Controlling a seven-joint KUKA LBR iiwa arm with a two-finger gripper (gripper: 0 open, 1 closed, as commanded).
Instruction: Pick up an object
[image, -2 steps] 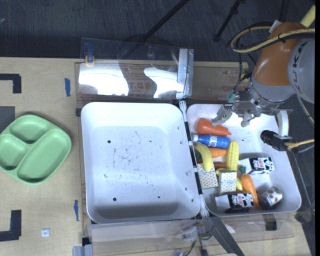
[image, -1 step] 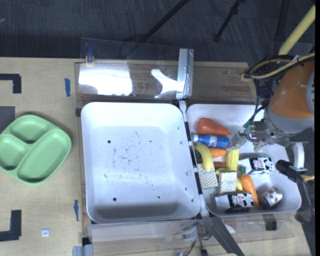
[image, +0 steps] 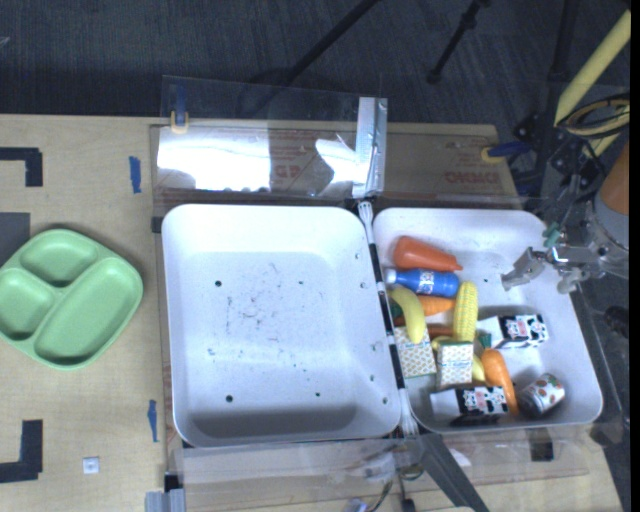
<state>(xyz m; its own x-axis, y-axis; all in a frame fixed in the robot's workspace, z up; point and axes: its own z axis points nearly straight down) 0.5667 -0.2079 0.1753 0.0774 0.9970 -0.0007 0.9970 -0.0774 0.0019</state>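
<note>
We saw a green divided plate (image: 68, 297) on the wooden bench (image: 80, 420), then the left bin (image: 190, 235). The right bin (image: 580, 385) held a carrot (image: 425, 254), blue bottle (image: 424, 282), banana (image: 411, 313) and corn (image: 465, 311). The gripper (image: 545, 266) hovered at its right rim, fingers apart, holding nothing.

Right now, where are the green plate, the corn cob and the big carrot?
green plate (image: 68, 297): camera view, on its centre ridge.
corn cob (image: 465, 311): camera view, mid-cob.
big carrot (image: 425, 254): camera view, mid-body.
</note>
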